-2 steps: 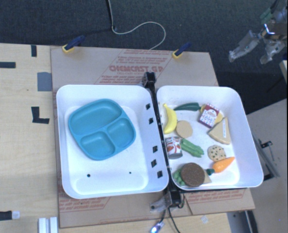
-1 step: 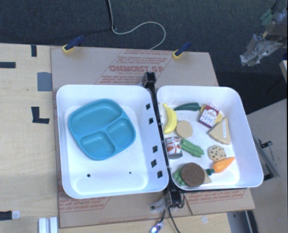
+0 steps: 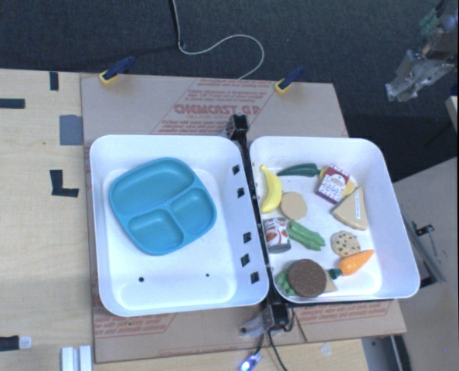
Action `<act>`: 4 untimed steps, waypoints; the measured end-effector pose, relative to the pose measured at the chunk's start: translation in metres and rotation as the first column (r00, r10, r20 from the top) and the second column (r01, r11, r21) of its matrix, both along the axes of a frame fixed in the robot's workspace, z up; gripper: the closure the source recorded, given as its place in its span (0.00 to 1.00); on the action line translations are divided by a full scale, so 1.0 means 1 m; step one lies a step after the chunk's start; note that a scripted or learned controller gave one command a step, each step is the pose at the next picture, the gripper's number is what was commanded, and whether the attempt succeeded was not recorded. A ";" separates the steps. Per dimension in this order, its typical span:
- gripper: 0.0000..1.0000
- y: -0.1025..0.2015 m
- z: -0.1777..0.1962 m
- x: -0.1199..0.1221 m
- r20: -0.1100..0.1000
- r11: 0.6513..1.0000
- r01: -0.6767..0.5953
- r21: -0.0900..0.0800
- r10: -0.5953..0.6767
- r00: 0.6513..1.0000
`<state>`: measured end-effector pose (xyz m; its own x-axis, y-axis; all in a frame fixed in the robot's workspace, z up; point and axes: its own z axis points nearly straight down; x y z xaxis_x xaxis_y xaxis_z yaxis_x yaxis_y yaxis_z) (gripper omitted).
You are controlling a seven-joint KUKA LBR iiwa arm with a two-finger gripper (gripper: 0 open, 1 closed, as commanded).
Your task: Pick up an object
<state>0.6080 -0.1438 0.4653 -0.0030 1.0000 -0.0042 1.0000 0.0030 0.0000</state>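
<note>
Burger (image 3: 306,277) sits at right bin's (image 3: 396,207) near edge; tool (image 3: 415,76), state indeterminable, hangs beyond its far-right corner.

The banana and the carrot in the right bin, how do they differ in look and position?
The banana is yellow and curved; the carrot is orange, tapered, with a green tip. The banana lies by the divider at the bin's left side, running roughly top to bottom; the carrot lies near the bin's lower right, angled more across. The banana looks longer than the carrot. Both are toy foods resting loose in the right bin, apart from each other.
</note>
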 end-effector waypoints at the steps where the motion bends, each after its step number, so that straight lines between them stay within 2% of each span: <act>1: 1.00 0.000 0.010 0.000 0.000 1.000 0.000 -0.001 0.000 1.000; 4: 1.00 0.002 0.040 0.002 0.000 1.000 -0.002 -0.005 0.002 1.000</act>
<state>0.6095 -0.1423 0.5052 -0.0052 0.9999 -0.0096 1.0000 0.0052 -0.0004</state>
